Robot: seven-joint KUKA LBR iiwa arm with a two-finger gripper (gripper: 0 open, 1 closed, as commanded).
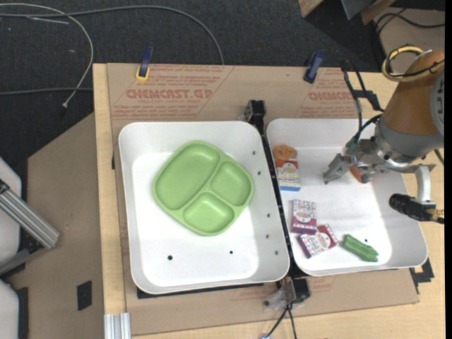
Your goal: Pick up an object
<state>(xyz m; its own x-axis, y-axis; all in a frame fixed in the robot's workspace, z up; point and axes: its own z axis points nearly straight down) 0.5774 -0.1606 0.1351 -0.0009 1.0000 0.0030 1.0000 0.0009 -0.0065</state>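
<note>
Two shallow white bins sit side by side on the cardboard-covered counter (106, 189). The left bin (141, 260) holds one smooth green plastic plate (203, 187), rounded and split into three compartments. The right bin (395, 249) holds four small things: one orange-and-white packet (287, 168) near its upper left, two glossy pink-and-red packets (304, 215) (316, 241) touching lower down, and one bumpy green pickle-shaped toy (360, 248) just beside them. The gripper (346, 167) hangs over the right bin's upper half, its fingers spread apart with nothing between them.
</note>
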